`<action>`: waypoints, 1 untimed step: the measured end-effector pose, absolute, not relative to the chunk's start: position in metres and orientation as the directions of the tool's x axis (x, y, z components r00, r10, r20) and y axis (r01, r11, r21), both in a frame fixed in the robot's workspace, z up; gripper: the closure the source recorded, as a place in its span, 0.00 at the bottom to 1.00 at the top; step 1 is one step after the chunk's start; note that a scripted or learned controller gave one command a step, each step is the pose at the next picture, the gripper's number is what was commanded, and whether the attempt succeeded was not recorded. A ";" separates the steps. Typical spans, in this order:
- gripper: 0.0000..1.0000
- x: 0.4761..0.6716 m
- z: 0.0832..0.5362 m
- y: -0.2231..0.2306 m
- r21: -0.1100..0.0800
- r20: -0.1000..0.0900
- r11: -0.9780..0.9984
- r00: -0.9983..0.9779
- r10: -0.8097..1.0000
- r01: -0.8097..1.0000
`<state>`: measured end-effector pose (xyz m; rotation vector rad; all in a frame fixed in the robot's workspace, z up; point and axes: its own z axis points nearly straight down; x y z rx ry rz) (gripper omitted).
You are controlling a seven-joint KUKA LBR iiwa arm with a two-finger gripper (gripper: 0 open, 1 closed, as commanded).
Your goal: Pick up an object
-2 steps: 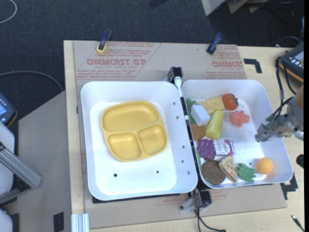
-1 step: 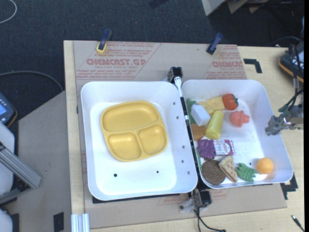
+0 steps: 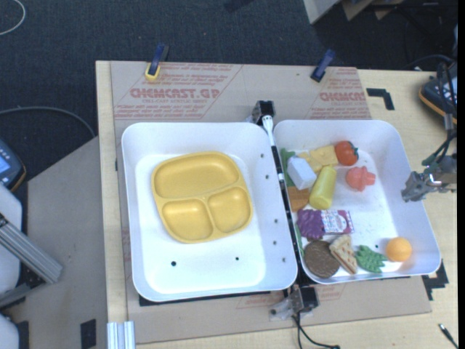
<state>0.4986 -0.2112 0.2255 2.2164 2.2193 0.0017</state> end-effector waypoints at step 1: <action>1.00 0.499 0.233 -0.156 0.000 0.003 0.006 -0.006 1.000 1.000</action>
